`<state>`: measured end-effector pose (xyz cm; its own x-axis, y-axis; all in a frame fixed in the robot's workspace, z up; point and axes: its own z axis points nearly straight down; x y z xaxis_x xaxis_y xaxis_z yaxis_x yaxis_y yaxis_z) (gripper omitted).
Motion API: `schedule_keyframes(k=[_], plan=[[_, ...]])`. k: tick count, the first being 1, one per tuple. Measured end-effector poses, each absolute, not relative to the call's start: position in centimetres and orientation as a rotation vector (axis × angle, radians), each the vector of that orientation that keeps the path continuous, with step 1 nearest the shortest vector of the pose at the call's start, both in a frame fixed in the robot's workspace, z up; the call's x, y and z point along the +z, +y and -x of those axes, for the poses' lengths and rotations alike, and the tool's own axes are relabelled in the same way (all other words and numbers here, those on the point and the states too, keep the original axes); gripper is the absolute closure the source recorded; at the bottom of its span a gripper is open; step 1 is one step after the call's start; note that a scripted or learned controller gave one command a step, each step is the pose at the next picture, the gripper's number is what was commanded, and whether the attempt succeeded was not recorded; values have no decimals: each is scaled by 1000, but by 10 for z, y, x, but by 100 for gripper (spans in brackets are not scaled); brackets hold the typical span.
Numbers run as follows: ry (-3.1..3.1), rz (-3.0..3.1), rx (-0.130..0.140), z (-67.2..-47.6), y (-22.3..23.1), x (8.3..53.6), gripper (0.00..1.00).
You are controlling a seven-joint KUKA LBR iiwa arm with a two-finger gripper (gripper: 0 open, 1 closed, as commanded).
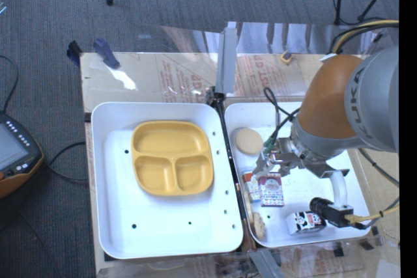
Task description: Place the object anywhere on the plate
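So my right-hand bin [365, 192] has a handful of small grocery-type things in it. Nearest the camera, by the bin's front edge, there's a little black-and-white carton [305, 222] and a tan biscuit-looking piece [259, 225] tucked in the front-left corner. Just behind those sits a small red-and-white packet [270, 189], and that's right under my gripper [277, 159], so I'm guessing that's my target. Can't tell if my fingers are open or closed from this angle, the wrist hides them.

The packet looks light, flat and probably a bit crinkly and slick, so I'd pinch it across the narrow sides, not too hard. Behind it there's a round beige puck [248, 140] at the bin's back-left. The yellow divided plate [172, 157] is over in the left bin [114, 205], beyond the bin's left wall.
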<state>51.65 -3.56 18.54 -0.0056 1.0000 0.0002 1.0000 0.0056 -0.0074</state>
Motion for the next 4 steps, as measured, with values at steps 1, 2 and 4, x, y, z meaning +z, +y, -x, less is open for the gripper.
schedule_keyframes(k=[1,2,4], plan=[[-2225,2210,6,-540,46,185,100],[-2223,2214,7,-540,45,186,0],[-2220,2224,-2,-483,-2,267,100]])
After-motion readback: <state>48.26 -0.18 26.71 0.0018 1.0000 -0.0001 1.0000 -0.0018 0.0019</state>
